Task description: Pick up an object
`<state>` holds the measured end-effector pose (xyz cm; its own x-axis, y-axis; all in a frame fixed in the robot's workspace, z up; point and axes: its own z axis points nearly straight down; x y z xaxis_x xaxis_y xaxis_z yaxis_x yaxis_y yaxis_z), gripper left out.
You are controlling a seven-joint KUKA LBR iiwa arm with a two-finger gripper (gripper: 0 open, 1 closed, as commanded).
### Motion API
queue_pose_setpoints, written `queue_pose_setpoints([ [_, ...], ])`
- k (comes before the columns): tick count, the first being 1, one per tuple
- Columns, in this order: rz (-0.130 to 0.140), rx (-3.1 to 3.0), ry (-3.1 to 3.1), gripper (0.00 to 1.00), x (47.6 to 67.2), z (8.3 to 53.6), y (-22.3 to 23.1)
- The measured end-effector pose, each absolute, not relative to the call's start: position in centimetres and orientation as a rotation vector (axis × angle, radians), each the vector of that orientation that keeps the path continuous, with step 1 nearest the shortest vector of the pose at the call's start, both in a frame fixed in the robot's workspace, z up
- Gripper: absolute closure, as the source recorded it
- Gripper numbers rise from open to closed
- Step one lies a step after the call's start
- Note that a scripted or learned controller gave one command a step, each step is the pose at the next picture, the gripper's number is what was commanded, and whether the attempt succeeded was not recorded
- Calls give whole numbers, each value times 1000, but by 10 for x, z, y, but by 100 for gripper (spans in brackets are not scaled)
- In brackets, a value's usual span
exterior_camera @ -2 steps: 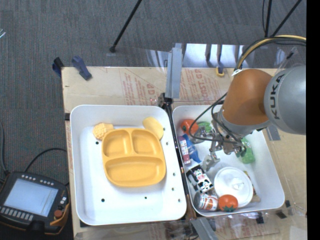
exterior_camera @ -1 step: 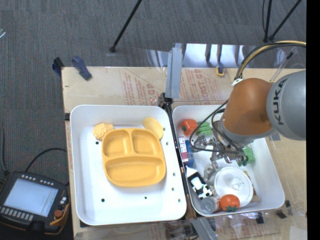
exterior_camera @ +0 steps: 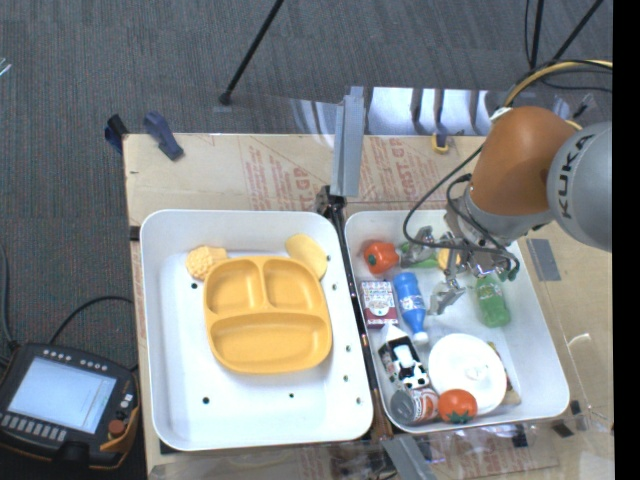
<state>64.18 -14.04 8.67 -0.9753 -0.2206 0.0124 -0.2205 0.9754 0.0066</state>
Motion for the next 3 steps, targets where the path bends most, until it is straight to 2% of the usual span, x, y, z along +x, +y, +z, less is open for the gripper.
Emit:
queue_pose_setpoints([
  [1,-4,289,-3129,0,603,87,-114],
  [2,15,174,-3141,0,562,90,-96],
  [3,-1,-51,-3144,0,561,88,-111],
])
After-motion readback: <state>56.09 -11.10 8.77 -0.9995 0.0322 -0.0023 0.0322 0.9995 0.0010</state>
